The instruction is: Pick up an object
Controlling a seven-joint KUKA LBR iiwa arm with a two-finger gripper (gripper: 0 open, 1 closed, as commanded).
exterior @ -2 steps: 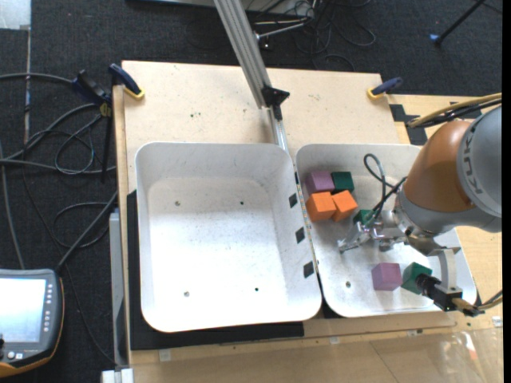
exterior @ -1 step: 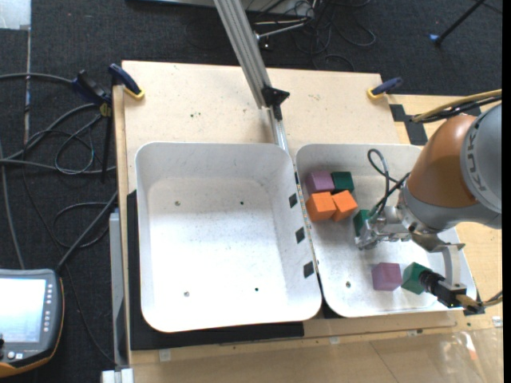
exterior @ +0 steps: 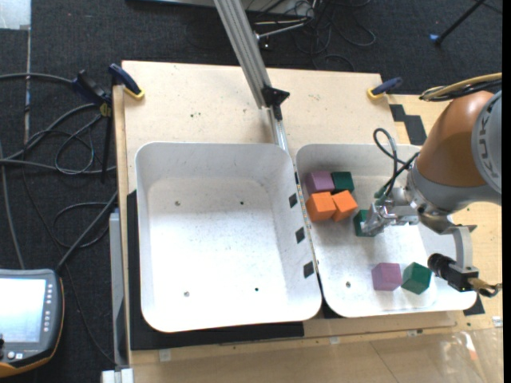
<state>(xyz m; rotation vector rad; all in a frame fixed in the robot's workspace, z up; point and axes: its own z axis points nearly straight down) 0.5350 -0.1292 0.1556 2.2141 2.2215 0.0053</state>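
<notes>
Where the right bin lies, 6 blocks rest.

1. Robotics lab, set up for grasping trials.
2. Marked as such by a plywood worktop clamped at the corners with blue-and-yellow clamps, bearing two shallow white bins side by side.
3. Also by a grey-and-orange industrial robot arm reaching over the right bin.
4. Further shown by a teach pendant at lower left, loose black cables across dark carpet, and a slanted aluminium camera pole.
</notes>
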